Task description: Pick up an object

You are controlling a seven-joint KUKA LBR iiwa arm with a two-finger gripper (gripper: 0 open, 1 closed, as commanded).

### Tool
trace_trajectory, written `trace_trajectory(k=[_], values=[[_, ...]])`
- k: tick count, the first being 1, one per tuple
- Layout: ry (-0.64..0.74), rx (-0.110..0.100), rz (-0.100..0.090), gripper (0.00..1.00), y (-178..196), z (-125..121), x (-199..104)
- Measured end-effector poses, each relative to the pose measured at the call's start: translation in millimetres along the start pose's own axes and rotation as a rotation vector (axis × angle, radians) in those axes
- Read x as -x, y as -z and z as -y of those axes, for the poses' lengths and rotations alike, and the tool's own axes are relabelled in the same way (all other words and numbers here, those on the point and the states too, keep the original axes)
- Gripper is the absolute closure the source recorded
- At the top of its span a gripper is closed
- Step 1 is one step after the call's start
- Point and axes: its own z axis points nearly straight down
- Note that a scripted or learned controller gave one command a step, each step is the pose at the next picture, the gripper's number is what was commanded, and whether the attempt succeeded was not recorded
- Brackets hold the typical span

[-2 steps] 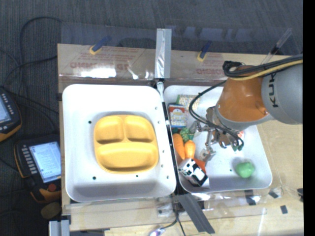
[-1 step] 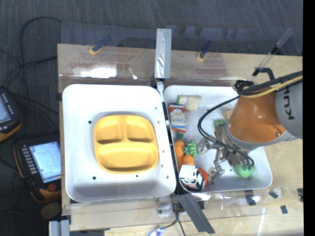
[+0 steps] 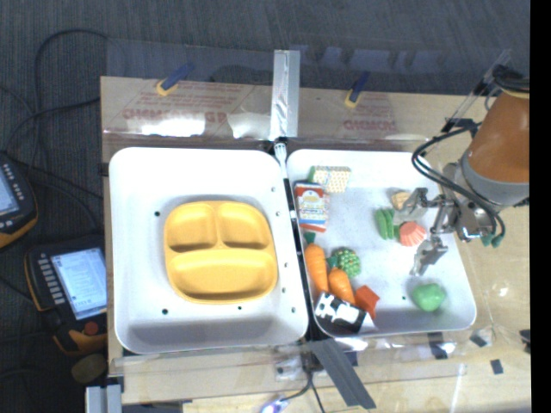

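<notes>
Right bin: hand above toys, near green ball.

A wooden bench bears two white bins side by side

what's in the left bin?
The left bin holds one yellow divided tray, lying flat near its middle with its compartments bare. Whatever lies beneath the tray is covered, so it cannot be seen.
</notes>
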Motion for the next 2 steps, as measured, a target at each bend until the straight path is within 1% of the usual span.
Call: trace_trajectory(k=[1,2], values=[[0.042,-0.005,0.014,0.0,-98,-7,60],[0.043,-0.006,0.017,1.0,-87,-7,61]])
